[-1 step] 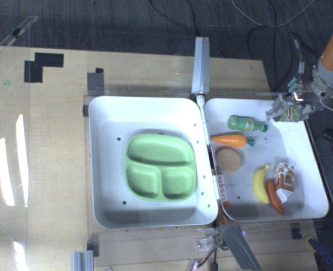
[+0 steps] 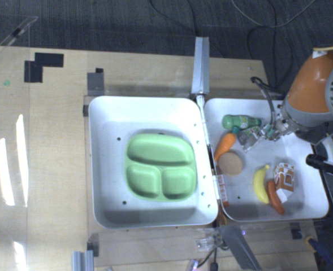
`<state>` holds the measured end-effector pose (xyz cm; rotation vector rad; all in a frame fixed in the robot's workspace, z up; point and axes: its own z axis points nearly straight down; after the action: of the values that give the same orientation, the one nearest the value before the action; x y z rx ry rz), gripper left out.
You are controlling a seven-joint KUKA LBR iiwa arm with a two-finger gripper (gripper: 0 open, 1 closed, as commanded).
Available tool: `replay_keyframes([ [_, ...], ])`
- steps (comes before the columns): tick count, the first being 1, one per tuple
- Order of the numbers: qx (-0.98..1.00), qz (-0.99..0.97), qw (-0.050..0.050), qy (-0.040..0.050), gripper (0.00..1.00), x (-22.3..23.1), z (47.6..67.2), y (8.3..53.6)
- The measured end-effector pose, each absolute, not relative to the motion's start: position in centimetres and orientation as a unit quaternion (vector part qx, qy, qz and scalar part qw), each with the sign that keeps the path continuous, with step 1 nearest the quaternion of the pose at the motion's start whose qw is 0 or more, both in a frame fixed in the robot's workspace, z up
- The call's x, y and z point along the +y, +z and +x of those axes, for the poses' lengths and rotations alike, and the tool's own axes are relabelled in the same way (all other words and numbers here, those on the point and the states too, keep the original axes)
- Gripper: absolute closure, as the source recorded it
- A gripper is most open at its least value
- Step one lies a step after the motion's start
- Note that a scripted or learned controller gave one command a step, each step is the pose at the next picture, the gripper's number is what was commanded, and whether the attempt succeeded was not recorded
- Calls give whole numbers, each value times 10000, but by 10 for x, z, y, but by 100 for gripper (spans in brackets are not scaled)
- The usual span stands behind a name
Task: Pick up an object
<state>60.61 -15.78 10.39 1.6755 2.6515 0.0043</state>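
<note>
I reach in from the right, my arm [image 2: 319, 89] hanging over the far right corner of the right bin [image 2: 319, 208]. My gripper [image 2: 251, 135] is down inside that bin, in its far part, and I cannot tell how it is set: the tip is a small cluttered shape, partly lost against the white floor.

The nearest candidate is the green bottle [image 2: 241, 121]. It lies on its side just beyond my gripper, toward the far wall, with its long axis running left to right. The carrot [image 2: 225, 144] is just to the left of my gripper and slightly nearer, tilted, with its long axis slanting from far right to near left, close to the wall between the two bins. The brown round object [image 2: 230, 163] sits just near of the carrot. Well apart on the near side lie the banana [image 2: 260, 185], a sausage-like piece [image 2: 275, 198] and a small printed packet [image 2: 284, 177].

My judgement is that the move turns on the bottle or the carrot, both close by my gripper. For the bottle I would shift a little farther and close across its short width; for the carrot, go left. Nothing seems held yet, though I cannot be sure.

The left bin [image 2: 98, 151] carries a green divided tray [image 2: 159, 166].
</note>
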Motion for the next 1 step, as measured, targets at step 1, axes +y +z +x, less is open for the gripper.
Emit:
replay_keyframes([
  [1, 8149, 5795, -55, -32, 0, -173, 667, 83],
])
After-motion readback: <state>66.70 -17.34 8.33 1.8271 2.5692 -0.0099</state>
